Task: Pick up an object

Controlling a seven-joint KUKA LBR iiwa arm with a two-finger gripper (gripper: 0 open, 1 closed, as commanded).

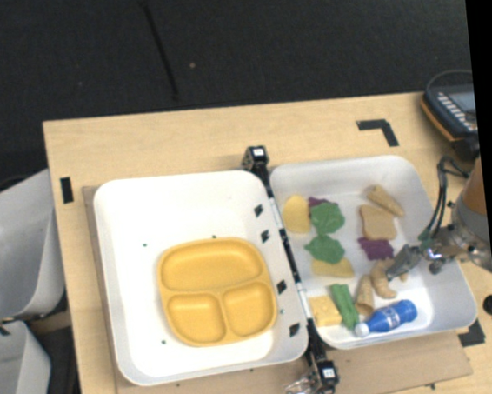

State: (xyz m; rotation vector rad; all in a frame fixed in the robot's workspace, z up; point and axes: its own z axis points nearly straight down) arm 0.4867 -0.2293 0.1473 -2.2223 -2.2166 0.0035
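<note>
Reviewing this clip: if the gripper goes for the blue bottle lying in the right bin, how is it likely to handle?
The blue bottle lies on its side near the right bin's front wall, so its round body would probably roll if nudged. It looks like smooth plastic, likely slippery between fingers. The tan piece and green piece crowding its white cap end may get bumped.

- A light wooden bench [162, 144] was seen from above, set against a dark floor.
- Two shallow white bins were placed side by side on it, touching along their inner edges.
- The left bin [127, 274] was set toward the bench's middle; the right bin [445, 302] was set near the bench's right edge.
- Black corner marks [379, 130] were shown on the bench top beyond the right bin.
- A small black clip [255, 157] was seen at the far end of the seam between the bins.
</note>
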